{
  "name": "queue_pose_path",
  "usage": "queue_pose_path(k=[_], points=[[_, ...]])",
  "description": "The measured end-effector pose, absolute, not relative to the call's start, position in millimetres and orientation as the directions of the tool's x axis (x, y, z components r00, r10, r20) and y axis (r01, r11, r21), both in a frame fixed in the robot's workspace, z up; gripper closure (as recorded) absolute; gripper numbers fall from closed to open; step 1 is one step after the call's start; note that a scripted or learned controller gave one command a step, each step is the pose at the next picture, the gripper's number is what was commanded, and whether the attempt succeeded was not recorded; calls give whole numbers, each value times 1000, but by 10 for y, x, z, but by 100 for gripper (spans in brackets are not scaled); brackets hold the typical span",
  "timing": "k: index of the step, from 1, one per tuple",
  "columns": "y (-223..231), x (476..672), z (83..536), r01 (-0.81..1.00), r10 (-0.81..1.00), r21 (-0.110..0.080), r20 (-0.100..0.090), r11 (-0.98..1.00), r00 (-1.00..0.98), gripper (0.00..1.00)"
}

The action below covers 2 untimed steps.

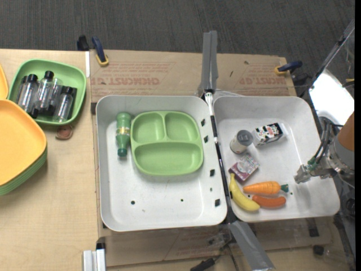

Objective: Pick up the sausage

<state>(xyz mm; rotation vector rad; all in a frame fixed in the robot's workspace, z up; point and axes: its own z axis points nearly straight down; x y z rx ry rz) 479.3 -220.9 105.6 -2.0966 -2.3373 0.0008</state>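
Observation:
The sausage (269, 201) is a short red-orange piece lying flat near the front of the right bin (299, 107). It rests just below an orange carrot (264, 188) and touches the tip of a yellow banana (242, 196) at its left end. My gripper (307, 174) hangs low over the right bin's right side, about a hand's width to the right of the sausage and slightly behind it. Nothing shows in its grasp.
Further back in the right bin are a pink packet (245, 168), a small grey can (242, 140) and a milk carton (268, 133). The left bin (163, 208) holds a green divided plate (166, 142) and a green bottle (122, 133). Orange plates (20, 151) sit far left.

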Motion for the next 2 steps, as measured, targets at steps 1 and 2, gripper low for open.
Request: queue_pose_path(k=[1,2], points=[[-1776,4770,1040,974,974,-4,1,-225,225,100],[-2163,4763,904,909,909,-4,-2,-417,417,100]])
